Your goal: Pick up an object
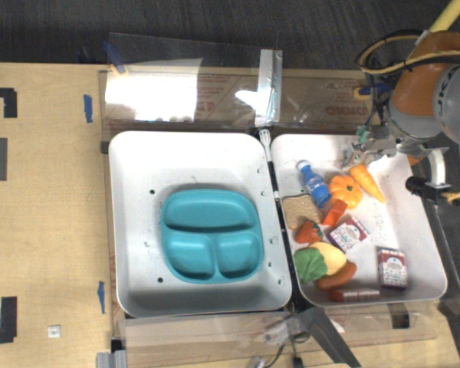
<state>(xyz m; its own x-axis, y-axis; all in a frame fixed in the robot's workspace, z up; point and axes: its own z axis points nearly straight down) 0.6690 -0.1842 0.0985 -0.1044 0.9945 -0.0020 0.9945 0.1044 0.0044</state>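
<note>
Wooden bench [38, 228] carries two white bins: left bin [130, 175] holds a teal tray [211, 232]; right bin [425, 274] holds toy food, its orange pumpkin [346, 190] near center. My gripper [366, 150] hovers at that bin's twelve o'clock rim; its grip state I cannot tell.

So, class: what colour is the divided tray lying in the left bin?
Teal blue-green; the divided tray shows best in the camera view.

Tool [366, 148] above right bin [429, 228] beside carrot [366, 181]
</note>
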